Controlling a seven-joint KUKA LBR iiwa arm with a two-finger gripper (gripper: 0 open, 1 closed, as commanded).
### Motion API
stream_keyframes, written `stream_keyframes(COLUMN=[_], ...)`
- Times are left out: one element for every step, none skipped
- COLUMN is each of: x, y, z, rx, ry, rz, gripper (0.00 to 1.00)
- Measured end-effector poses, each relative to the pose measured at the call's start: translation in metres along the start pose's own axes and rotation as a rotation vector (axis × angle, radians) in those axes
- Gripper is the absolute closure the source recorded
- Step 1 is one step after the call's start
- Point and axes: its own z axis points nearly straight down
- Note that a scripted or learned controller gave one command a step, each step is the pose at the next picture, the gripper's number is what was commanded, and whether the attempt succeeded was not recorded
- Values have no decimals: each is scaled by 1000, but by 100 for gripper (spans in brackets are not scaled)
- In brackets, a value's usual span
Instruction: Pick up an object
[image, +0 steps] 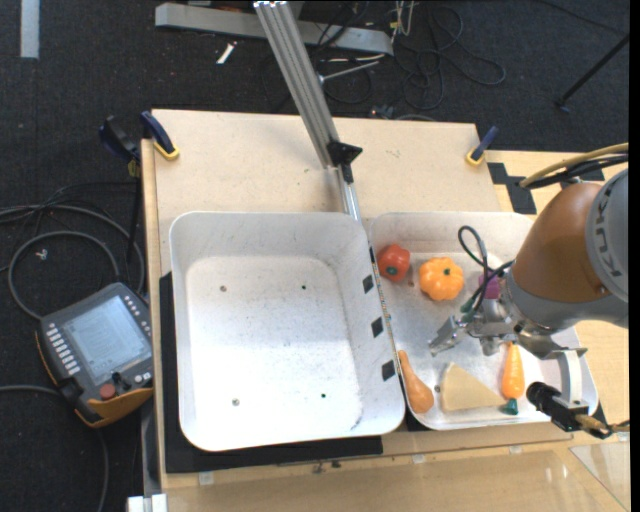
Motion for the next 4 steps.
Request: stream_keyframes(x=[-1,7,7,69], y=[1,9,10,21], z=[-13,-69,-89,-99], rx=[-6,-12,-9,-7], ry=[-2,-3,-3,-1], rz=[1,-4,-4,-9], gripper=[100,100,100,100])
